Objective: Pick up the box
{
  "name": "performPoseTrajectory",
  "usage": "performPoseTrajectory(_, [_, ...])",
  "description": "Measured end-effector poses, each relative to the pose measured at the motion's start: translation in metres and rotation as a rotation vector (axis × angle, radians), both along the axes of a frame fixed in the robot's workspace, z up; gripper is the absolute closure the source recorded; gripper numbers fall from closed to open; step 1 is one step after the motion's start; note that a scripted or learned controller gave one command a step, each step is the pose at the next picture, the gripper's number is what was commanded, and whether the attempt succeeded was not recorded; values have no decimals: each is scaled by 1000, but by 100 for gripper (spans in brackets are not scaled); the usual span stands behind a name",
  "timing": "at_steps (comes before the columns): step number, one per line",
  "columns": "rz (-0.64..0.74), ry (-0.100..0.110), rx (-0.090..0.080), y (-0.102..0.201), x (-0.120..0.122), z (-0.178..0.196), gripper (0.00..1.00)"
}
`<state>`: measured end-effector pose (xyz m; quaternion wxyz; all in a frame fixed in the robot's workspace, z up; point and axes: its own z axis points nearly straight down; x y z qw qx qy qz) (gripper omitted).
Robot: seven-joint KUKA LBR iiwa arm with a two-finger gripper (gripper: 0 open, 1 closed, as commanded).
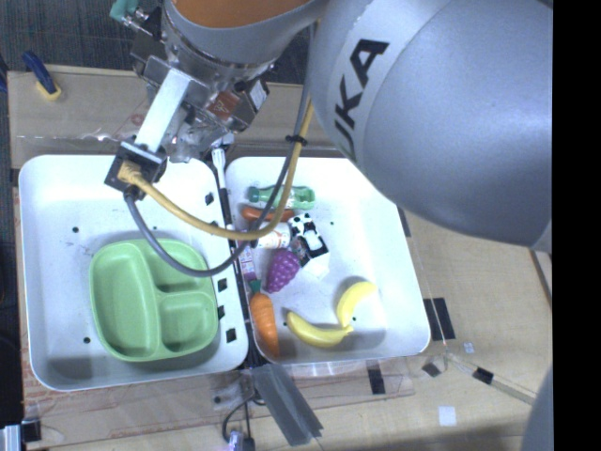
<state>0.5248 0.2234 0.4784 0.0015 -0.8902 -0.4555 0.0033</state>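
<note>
Your target, the small black-and-white box [307,234], lies in the right bin [396,289], crowded against purple grapes [283,269] and just below a green bottle [280,195]. It looks like light, stiff card, so grip it across its flat sides. The hand [208,132] hangs over the wall between the bins; you cannot tell how wide it stands. The arm [441,83] shows the letters "KA"; the box's print is too small to read.

We saw a green divided tray [150,299] in the left bin [47,186]. In the right bin [394,280] lay two yellow bananas [319,331] close together, an orange carrot [265,319] by the inner wall, and purple grapes [283,269] near it.
</note>
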Motion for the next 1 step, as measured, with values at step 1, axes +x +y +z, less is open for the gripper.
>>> performPoseTrajectory(1, [1, 1, 0, 0, 0, 0, 0])
